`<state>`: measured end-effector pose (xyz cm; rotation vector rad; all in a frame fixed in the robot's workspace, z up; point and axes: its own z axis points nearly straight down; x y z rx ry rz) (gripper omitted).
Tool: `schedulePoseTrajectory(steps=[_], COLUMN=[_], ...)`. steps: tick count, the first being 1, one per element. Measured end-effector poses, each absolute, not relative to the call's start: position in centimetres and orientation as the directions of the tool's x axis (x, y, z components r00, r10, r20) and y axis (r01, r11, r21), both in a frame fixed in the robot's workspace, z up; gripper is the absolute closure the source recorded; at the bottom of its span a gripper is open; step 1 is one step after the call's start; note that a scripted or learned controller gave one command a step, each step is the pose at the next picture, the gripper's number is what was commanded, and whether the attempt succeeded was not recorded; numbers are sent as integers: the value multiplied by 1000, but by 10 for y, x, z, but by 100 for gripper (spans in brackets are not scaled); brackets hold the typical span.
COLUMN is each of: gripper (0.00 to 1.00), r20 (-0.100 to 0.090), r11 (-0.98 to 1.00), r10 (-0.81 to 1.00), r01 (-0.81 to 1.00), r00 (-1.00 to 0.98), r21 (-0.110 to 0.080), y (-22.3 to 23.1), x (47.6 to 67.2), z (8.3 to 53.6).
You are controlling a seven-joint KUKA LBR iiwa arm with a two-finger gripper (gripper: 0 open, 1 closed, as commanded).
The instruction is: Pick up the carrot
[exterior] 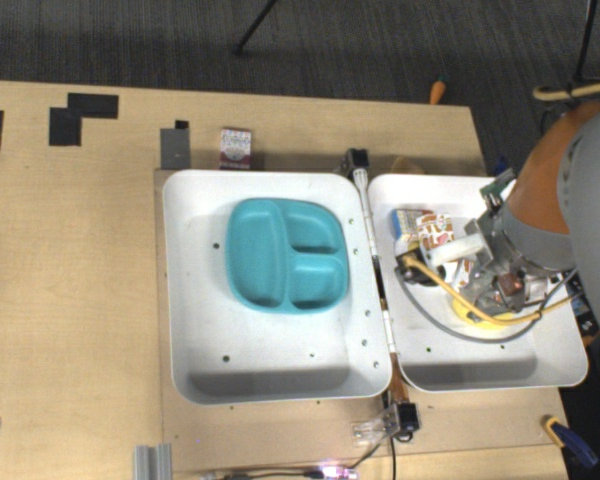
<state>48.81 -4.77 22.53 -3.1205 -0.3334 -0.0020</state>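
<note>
The grey arm's tool (pixel 490 283) is reaching down into the right shallow white bin (pixel 480 368); its grip cannot be told. A teal divided plastic tray (pixel 286 255) is lying in the left white bin (pixel 195 298).

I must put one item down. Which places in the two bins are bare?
Left bin: bare floor all around the teal plate, widest along the near wall. Right bin: bare near strip; the rest is crowded by packets, cables and the arm.
</note>
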Motion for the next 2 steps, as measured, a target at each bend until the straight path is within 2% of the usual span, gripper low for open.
schedulePoseTrajectory(steps=[1,2], gripper=[0,0], r20=[1,1], r11=[-977,-964], r10=[213,266], r01=[213,266], r00=[977,964], r21=[-2,3], y=[-48,-157], x=[488,487], z=[225,236])
